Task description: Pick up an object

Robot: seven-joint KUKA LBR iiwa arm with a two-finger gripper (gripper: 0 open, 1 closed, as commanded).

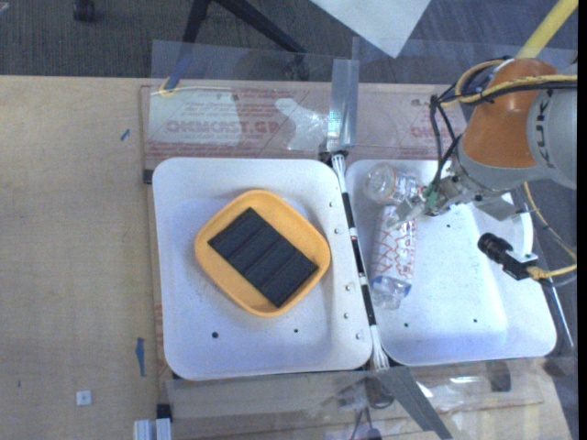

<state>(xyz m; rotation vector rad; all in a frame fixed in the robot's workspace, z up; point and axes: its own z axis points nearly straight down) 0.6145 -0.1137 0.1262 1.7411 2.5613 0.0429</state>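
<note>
Nearest me, along the bottom of the camera view, the front rims of the two bins meet at a shared seam. In the left bin (183,337) a yellow tray (213,273) sits about centred, turned at an angle, with a dark ribbed pad (264,257) lying flat on it; I judge both are broad and low, poor candidates for a two-finger pinch from above. In the right bin (459,328) a clear plastic bottle (396,246) with a red-patterned label lies on its side along the left wall, close to the seam, its length running from the near middle of the bin up toward the far corner. It looks crumpled, so I expect it to give and slip under pressure.

Farther back, the gripper (429,200) sits low at the far end of that bottle, just beside or touching it, with the orange band (500,126) of the arm above and to the right. A dark cable fitting (500,250) hangs off the arm over the bin's right side. I cannot tell how the claw stands, and nothing visibly sits in it, so I take the bottle as the likely target, not yet lifted
</note>
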